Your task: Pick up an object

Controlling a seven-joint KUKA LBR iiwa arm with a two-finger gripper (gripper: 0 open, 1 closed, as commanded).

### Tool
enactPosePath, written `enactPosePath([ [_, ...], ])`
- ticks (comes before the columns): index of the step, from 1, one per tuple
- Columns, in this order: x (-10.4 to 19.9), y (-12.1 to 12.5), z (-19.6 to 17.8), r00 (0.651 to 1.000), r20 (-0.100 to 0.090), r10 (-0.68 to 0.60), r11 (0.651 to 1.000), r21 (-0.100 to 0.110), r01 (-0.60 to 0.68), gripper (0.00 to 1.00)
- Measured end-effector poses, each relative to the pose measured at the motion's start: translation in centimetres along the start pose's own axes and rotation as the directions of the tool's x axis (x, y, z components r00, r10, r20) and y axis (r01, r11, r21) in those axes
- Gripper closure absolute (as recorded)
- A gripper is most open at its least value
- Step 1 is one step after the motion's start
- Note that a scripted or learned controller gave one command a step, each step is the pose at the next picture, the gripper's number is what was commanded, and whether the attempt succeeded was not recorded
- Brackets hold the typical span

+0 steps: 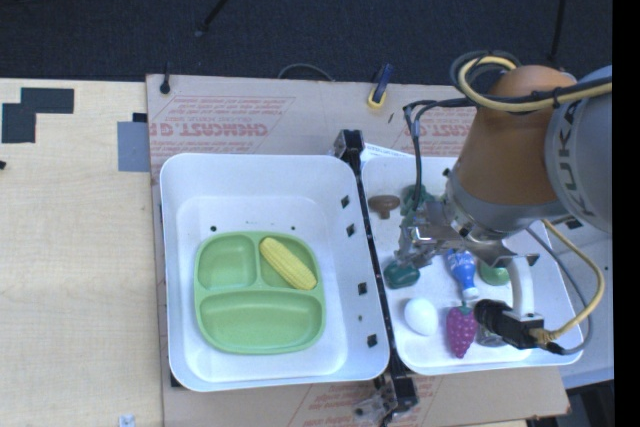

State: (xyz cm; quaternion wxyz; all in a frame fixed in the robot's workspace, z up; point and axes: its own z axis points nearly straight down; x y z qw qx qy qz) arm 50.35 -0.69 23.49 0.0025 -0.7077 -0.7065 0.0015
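Gripper [415,240] low in the right bin [560,360], just above a teal object [402,273]; cannot tell how far apart it stands or whether anything is held. Nearby: white egg [421,316], purple grapes [460,330], blue bottle [463,272], brown piece [383,205]. In the left bin [180,315], 1 green divided plate [255,325] bearing a yellow corn cob [288,262].

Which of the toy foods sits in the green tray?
The yellow corn cob. It lies in the upper right compartment of the green tray in the left bin; the white egg and purple grapes lie in the right bin.
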Motion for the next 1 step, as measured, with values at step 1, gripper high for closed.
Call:
enactPosePath([
  [1, -0.17, 0.56, -0.21, 1.0, 0.001, 0.001, 1.0, -0.002, -0.001, 1.0],
])
